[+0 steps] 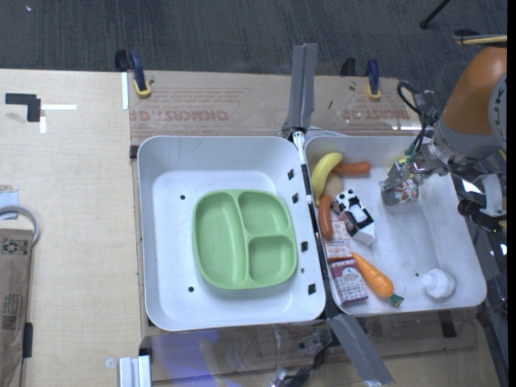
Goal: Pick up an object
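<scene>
**Carrot and cartons nearest, gripper over the back of the right bin**

Carrot [374, 277] lies nearest, beside a carton [347, 281] in the right bin [463, 252]; gripper [401, 185] hangs above bare floor further back, whether spread or closed I cannot tell; a good pick probably means centring over one piece, perhaps the toy panda [355, 213]; banana [324, 172], sausage [351, 168] and white cap [439, 283] share that bin; left bin [157, 216] holds a green tray [244, 239].

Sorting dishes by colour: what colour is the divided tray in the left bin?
Light green, seen in the camera view: the three-compartment plastic tray.
</scene>
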Available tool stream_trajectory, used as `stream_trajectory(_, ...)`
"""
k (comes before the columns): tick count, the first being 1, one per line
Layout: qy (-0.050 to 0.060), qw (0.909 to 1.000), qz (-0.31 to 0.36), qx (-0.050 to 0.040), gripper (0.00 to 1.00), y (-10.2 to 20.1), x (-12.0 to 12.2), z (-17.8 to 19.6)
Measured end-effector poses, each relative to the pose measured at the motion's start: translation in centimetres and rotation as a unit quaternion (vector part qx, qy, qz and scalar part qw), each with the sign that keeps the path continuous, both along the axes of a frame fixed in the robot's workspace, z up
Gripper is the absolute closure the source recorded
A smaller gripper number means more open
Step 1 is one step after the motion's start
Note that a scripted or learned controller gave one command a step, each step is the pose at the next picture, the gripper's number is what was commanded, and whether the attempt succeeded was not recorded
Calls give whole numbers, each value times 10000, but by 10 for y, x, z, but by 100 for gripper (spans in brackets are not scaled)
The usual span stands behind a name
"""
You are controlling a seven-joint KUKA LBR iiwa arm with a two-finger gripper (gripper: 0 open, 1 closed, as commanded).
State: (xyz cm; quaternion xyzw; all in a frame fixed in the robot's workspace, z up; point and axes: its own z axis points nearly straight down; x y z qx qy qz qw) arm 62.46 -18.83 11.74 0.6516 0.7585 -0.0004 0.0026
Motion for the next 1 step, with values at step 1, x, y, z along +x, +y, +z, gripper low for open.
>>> stream_trajectory(1,20,9993,-383,14,100,56,-15,99)
